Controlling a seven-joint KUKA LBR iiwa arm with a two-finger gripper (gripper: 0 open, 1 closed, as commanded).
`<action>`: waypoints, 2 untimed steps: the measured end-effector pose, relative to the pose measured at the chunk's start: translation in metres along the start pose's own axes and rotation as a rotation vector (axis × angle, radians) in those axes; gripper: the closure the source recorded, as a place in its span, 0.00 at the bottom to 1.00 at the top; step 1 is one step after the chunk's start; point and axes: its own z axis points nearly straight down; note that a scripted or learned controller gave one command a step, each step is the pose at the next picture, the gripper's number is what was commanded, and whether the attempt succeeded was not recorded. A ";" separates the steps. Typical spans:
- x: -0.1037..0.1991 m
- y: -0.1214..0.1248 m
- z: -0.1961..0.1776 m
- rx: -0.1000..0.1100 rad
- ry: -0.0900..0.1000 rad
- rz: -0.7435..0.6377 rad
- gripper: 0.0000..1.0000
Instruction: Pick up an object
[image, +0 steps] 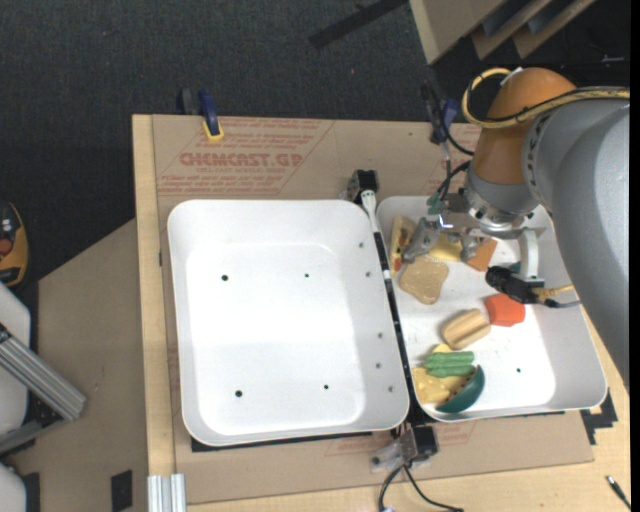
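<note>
My gripper reaches down into the back of the right bin, under the grey arm with its orange band. It hangs just above a tan bread-like piece and beside a small orange piece. A yellow item lies at the bin's back left wall. Nearer the front lie a tan roll, an orange block, a green piece on a yellow one, and a teal bowl. Nothing shows held in the gripper.
The left bin sits beside the right one, with a black divider strip between them. Both rest on a brown board with a blue clamp at the back. Cables hang near the wrist.
</note>
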 end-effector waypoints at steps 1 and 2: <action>-0.022 0.005 0.000 -0.029 0.008 0.002 0.00; 0.004 -0.056 -0.001 -0.053 0.007 0.004 0.00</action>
